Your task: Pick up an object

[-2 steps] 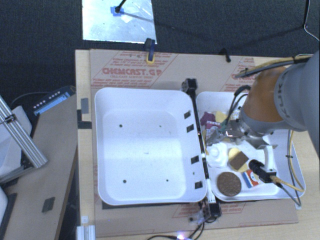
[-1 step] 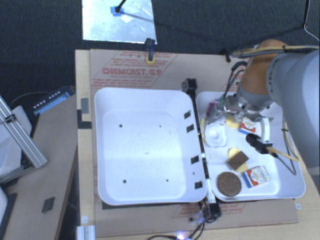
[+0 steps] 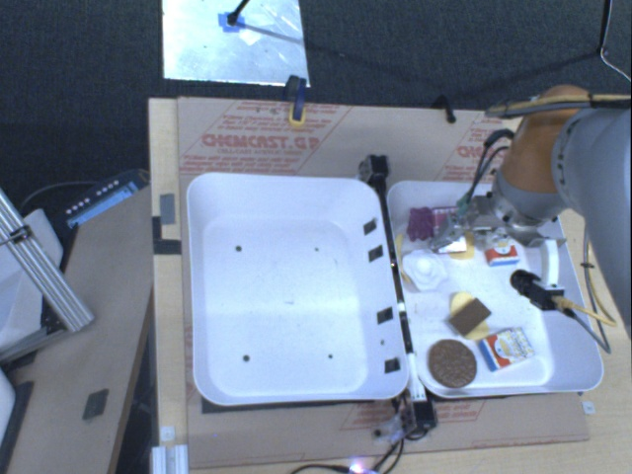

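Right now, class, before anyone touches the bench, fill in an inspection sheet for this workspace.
Surface: left bin and right bin, side by side on printed cardboard.
Job's things: in the right bin, purple item, white lump, tan sponge, brown disc, far packet, near packet.
Clutter: nothing seen.
Grippers: hand over the right bin, beside the purple item.
Cables: thin black cable behind the bench.
Surroundings: metal sheet, clamp, aluminium frame.

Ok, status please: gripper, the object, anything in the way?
Gripper over right bin, beside purple object. Hold not confirmed. White round object and small red-blue box crowd it.
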You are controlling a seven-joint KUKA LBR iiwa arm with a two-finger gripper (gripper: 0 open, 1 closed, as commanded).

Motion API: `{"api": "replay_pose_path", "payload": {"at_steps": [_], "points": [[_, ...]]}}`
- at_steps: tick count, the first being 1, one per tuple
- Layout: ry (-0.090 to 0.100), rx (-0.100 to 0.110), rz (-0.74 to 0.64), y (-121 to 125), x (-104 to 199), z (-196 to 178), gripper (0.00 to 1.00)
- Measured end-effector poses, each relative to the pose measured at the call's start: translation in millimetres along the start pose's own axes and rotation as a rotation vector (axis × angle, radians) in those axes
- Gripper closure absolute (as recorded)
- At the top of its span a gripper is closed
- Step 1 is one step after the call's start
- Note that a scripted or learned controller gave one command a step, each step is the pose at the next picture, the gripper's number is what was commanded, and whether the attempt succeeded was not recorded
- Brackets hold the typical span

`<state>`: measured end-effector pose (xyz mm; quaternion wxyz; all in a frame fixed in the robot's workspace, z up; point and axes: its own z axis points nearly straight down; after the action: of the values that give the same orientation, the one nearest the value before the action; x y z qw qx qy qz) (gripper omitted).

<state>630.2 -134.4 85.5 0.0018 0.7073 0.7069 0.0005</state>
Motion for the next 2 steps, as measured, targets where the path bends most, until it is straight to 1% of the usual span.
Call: {"api": "replay_pose_path", "payload": {"at_steps": [1, 2], "points": [[0.003, 0.004, -0.001, -63, 26, 0, 0.0], [0.0, 0.0, -0.001, -43, 2, 0, 0.0]]}}
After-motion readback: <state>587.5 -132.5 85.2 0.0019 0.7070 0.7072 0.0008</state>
